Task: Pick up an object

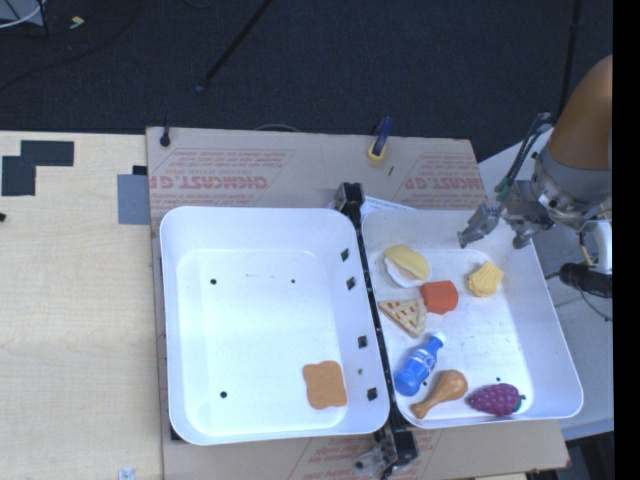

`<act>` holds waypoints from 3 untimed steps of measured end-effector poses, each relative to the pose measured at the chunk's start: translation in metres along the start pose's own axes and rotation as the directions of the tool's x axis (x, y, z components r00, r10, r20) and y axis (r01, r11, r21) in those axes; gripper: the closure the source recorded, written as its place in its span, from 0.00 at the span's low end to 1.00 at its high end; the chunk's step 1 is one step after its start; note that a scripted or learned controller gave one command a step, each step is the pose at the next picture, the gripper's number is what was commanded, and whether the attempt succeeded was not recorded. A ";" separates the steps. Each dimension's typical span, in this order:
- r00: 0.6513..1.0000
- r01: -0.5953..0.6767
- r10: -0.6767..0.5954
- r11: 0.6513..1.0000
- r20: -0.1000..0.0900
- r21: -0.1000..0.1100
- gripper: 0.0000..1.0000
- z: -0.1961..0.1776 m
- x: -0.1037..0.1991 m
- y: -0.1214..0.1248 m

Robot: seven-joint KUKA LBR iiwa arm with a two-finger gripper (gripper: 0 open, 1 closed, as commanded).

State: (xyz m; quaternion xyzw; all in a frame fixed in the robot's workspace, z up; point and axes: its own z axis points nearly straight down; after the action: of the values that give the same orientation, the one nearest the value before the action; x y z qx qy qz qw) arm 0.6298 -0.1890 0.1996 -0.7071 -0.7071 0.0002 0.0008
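My gripper (497, 228) hangs open over the far right corner of the right bin (560, 353), with nothing between its fingers. Below and left of it lie a yellow corn-like piece (485, 279), a red block (439, 296), a bun sandwich (407, 263) and a pizza slice (404, 316). Nearer the front of that bin are a blue bottle (418, 365), a chicken drumstick (440, 393) and purple grapes (495, 399). A slice of toast (325, 384) rests in the left bin (200, 238), at its front right.
The two bins meet at a black-clipped divider (360, 298). They sit on a cardboard sheet (260, 173) with a blue-and-yellow clamp (379, 139) at its far edge. The arm's orange band (585, 118) rises at the right.
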 end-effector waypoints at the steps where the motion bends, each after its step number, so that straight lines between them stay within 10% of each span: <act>1: 1.000 0.004 -0.004 1.000 -0.004 0.009 0.00 0.092 0.064 -0.006; 2: 1.000 0.002 -0.002 1.000 -0.001 0.002 1.00 0.076 0.060 -0.004; 3: 1.000 0.001 -0.001 1.000 -0.002 0.002 1.00 0.066 0.059 -0.004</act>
State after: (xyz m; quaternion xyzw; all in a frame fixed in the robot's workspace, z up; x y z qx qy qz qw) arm 0.6260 -0.1298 0.1336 -0.7067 -0.7075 0.0002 0.0021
